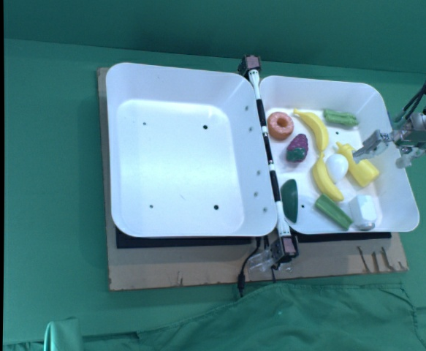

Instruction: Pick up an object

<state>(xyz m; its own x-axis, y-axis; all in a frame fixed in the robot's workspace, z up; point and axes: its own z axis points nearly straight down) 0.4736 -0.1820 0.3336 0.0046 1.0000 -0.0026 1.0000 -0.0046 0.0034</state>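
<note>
Lower right of the frame, right-hand shallow white plastic bin (pixel 388 101): white rounded block (pixel 364 210), green stick-shaped piece (pixel 332 211), dark green pod (pixel 289 200), two curved yellow bananas (pixel 325 179), white egg (pixel 336 166), yellow duck-like toy (pixel 360 168), purple berry cluster (pixel 297 148), orange ring (pixel 280 125), all loose. Middle right, metal gripper (pixel 382 143) above the yellow toy; jaws' opening cannot be told, nothing visibly held. Pick apparently not yet made: descent, closing and lift judged outstanding.
</note>
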